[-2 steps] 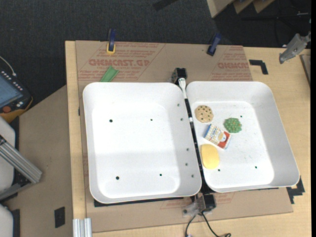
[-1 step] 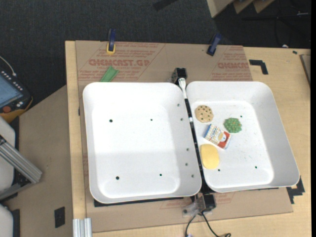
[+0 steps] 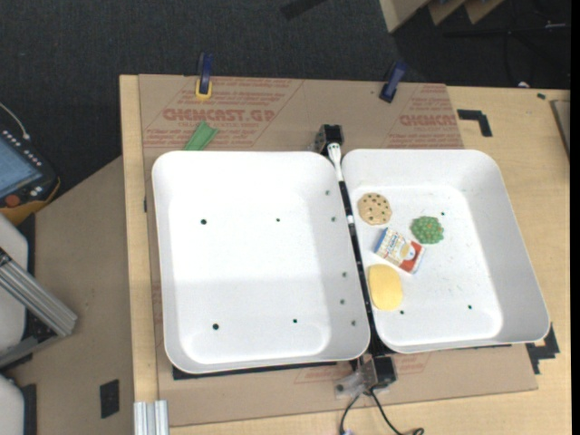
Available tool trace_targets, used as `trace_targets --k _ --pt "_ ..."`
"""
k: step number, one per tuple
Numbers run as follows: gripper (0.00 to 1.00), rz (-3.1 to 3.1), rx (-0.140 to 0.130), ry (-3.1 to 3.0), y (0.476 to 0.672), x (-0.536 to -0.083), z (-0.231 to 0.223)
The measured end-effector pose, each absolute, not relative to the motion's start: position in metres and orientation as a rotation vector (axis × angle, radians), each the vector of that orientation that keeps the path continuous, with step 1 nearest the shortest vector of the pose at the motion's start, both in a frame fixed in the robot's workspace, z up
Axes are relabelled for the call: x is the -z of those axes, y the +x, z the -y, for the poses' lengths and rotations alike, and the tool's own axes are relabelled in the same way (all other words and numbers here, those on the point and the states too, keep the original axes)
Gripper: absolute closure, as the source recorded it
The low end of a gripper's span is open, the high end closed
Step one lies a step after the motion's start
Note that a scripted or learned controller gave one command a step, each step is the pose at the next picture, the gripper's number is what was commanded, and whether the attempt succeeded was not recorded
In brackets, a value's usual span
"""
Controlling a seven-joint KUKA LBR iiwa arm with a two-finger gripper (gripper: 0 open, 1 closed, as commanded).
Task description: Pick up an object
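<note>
Four small items in the right bin [image 3: 507,243]
Cookie [image 3: 373,208], green ball [image 3: 427,229], packet [image 3: 400,249] and yellow piece [image 3: 385,287] cluster near its left wall.

Two white bins sit side by side, the left bin [image 3: 254,261] and the right bin [image 3: 480,243]. Four small things lie in the right one: one cookie [image 3: 373,208], one green ball [image 3: 427,229], one packet [image 3: 399,249] and one yellow disc [image 3: 386,287]. Two clamps, one [image 3: 204,76] and another [image 3: 393,81], grip the board's far edge.
</note>
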State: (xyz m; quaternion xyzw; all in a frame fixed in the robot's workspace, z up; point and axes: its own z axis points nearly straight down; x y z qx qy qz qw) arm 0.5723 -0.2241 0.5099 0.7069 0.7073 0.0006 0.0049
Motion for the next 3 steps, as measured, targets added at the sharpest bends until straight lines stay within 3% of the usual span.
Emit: trace_targets --k 1,2,3 --pt "1.00 -2.233 0.006 2.224 0.552 -0.414 0.174" --pt "1.00 -2.233 0.006 2.222 0.561 -0.324 0.131" --pt "1.00 -2.211 0.006 2.237 0.486 -0.301 0.230"
